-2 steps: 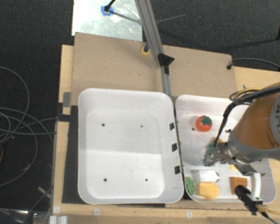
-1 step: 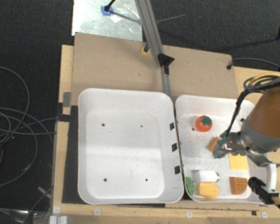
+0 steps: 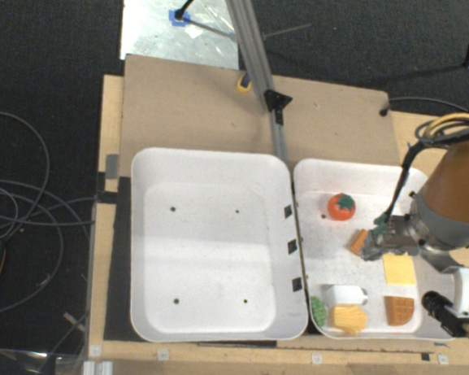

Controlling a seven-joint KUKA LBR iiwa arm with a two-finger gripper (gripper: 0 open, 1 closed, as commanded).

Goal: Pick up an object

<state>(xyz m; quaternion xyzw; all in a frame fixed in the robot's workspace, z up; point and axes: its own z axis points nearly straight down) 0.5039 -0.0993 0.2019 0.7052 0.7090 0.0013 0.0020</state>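
stage: reach, nothing lifted | gripper (image 3: 374, 238): low at centre-right of frame, finger state cannot tell | target: small orange-brown block (image 3: 358, 241) touching it, lying in right white bin (image 3: 316, 182) | left: grasp, lift

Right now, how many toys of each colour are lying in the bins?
Red: 1, tomato
Orange-brown: 2, small piece by the gripper, waffle-like square
Yellow: 2, flat square, ridged piece
White: 1, block
Green: 1, leafy piece
Total: 7
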